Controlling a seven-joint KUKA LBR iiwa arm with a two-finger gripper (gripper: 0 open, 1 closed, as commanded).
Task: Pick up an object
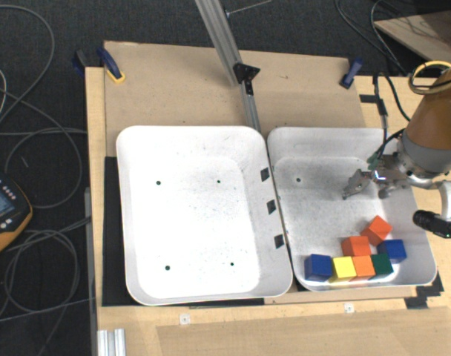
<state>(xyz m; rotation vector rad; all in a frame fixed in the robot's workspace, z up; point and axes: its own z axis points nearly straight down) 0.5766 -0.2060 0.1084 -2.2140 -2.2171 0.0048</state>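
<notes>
Several small coloured blocks lie bunched in the near right corner of the right bin (314, 150). A blue block (319, 265), a yellow block (344, 268), an orange block (364, 265) and a green block (383, 264) form a row along the front wall. Behind them sit another orange block (355, 245), a tilted orange block (377, 228) and a second blue block (394, 249). My gripper (367, 190) hangs over the middle right of this bin, beyond the blocks and apart from them. It stands open, and nothing is between its fingers.
The left bin (133, 199) sits beside the right one, with black clips along the shared wall. A slanted metal rail (225, 43) rises from behind the bins. Blue clamps mark the bench's back corners, and cables cover the floor at the left.
</notes>
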